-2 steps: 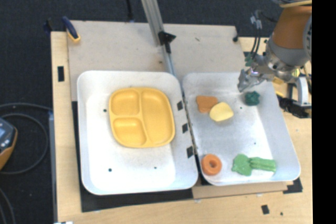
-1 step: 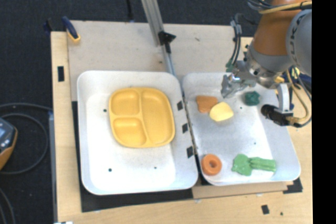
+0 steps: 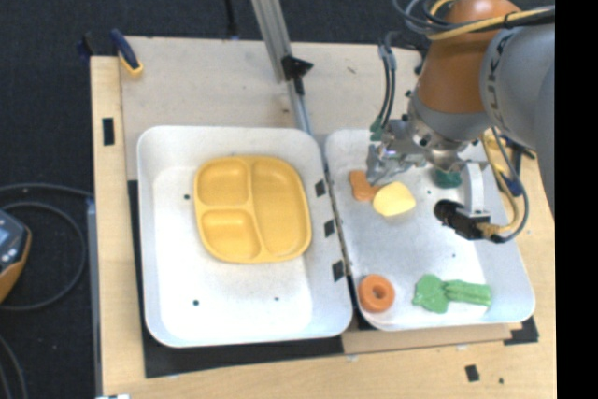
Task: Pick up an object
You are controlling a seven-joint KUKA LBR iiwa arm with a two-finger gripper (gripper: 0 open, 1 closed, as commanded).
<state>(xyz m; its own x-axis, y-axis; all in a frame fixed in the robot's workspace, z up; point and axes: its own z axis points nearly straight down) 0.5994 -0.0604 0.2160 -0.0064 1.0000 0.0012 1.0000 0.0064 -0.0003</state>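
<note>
Grey pincer point(image 3: 377, 169) by yellow lump point(image 3: 393, 200)

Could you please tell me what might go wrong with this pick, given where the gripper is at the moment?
1. The gripper hangs above the spot where a small orange piece and a yellow lump lie close together. It may come down between them and push one aside rather than catch it.
2. The orange piece lies near the left wall of the right bin, so a descent there could strike that wall.
</note>
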